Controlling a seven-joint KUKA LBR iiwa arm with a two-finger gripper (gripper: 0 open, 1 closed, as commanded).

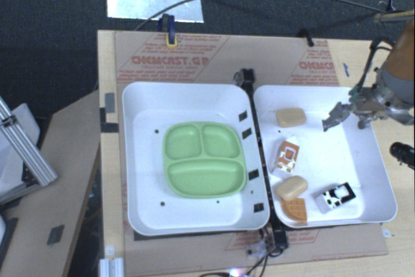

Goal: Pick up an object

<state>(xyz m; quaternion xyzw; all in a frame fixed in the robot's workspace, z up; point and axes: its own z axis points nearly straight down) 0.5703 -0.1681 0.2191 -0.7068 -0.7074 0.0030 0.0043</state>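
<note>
The right bin (373,159) holds several small items: a tan bread-like piece (290,117) near the back, an orange and white carton (286,157) in the middle left, a tan bun (291,188), a waffle-like square (294,209) at the front, and a black and white block (337,197) at the front right. My gripper (350,115) hangs over the back right part of this bin, well to the right of the bread-like piece. Its two fingers are spread apart with nothing between them.
The left bin (139,139) holds a green divided plate (204,159). A black divider (254,139) runs between the bins. The arm comes in from the right edge over the bench. A blue and yellow clamp (169,30) sits at the back of the board.
</note>
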